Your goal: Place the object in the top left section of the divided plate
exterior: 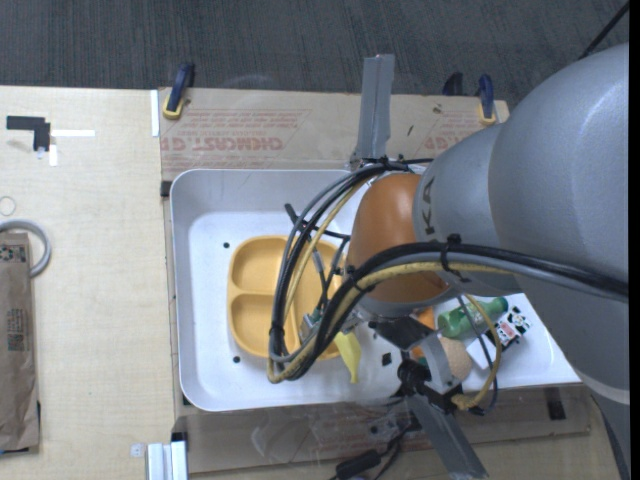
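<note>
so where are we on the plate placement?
Nothing looks placed yet: the two left sections of the yellow plate that show look bare. The arm and its cables cover the rest of the plate, and I can't see whether it holds anything. A green bottle and other small items lie at the bin's right side. The placement itself looks left to do.

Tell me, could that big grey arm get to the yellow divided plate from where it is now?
Probably yes. The arm already hangs right over the white bin holding the yellow divided plate; only its own cables drape across the plate.
</note>
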Controlling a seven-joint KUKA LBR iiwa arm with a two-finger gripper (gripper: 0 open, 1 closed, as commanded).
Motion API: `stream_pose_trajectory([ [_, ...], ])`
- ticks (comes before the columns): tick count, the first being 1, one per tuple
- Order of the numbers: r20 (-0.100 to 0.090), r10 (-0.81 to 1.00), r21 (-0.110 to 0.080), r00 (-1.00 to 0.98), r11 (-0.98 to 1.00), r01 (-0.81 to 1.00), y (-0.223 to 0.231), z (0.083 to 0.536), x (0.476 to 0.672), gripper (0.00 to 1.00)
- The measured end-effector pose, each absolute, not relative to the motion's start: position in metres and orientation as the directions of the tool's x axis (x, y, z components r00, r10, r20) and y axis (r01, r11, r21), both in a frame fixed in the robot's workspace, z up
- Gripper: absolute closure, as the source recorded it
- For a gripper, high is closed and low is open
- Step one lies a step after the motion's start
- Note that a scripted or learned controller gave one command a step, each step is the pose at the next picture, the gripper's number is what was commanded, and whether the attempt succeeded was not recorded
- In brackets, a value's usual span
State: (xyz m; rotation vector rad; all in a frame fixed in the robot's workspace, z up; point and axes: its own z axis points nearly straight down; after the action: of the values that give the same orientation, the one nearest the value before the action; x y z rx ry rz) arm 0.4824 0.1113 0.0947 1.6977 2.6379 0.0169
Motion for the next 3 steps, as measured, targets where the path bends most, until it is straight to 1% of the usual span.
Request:
stream_pose_trajectory([
  [1, -0.004, 0.979, -0.004, -0.202, 0.202, 0.979, 0.123, 0.095, 0.537, 0.0],
  [2, -0.01, 0.99, 0.01, -0.142, 0.143, 0.99, 0.184, 0.098, 0.483, 0.0],
  [3, -0.008, 0.99, 0.005, -0.139, 0.139, 0.99, 0.184, 0.105, 0.482, 1.0],
])
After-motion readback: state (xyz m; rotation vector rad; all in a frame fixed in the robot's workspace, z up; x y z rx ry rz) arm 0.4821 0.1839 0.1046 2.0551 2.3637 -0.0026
